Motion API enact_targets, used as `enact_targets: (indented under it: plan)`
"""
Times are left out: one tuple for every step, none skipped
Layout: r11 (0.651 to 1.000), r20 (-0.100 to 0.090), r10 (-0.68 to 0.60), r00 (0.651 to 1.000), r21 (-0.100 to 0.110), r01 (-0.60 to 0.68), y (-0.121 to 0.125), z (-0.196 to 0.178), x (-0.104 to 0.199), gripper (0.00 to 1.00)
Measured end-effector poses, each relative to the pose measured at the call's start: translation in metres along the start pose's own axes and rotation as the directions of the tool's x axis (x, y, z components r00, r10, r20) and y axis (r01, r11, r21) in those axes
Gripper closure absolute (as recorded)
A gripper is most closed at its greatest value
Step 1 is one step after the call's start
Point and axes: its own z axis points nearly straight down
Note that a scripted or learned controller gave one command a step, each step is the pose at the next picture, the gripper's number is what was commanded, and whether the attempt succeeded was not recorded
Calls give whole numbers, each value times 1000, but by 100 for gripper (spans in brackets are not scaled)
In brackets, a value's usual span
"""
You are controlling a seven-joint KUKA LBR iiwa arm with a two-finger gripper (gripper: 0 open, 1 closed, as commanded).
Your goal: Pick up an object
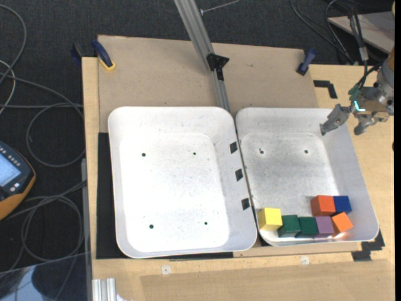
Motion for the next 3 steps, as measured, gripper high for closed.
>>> enact_targets:
  plan:
    - [1000,2,-1,1000,-4,1,1,-2,0,0]
    - [1000,0,0,1000,3,0,0,61,1,0]
    - [1000,0,-1,1000,1,1,4,105,4,0]
